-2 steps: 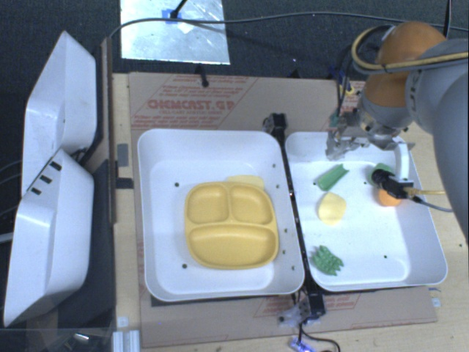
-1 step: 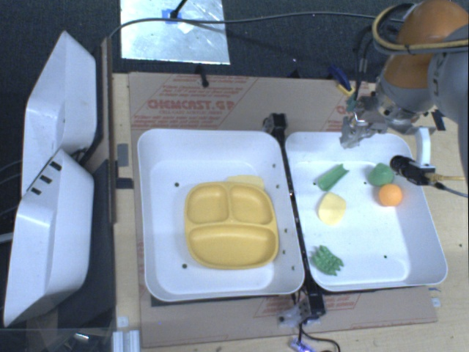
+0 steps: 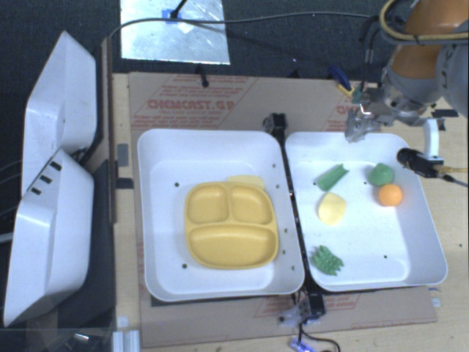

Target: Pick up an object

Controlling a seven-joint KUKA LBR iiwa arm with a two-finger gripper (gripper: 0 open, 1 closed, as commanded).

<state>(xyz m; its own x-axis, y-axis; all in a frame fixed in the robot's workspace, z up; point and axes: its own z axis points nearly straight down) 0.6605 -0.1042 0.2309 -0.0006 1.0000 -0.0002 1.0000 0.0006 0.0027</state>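
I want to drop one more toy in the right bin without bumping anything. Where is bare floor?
In the right bin, the near right corner is bare, right of the green leafy toy and below the orange ball. The middle around the yellow piece is crowded.

The hand (image 3: 357, 129) hangs over the right bin's (image 3: 421, 266) far rim (orange ball (image 3: 390, 195) well apart).

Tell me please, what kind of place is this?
Probably a robotics lab bench for grasping trials. A robot arm's gripper hangs over two white bins: the right bin holds small toy foods, the left bin a yellow divided tray, and loose cables cross the dark floor.
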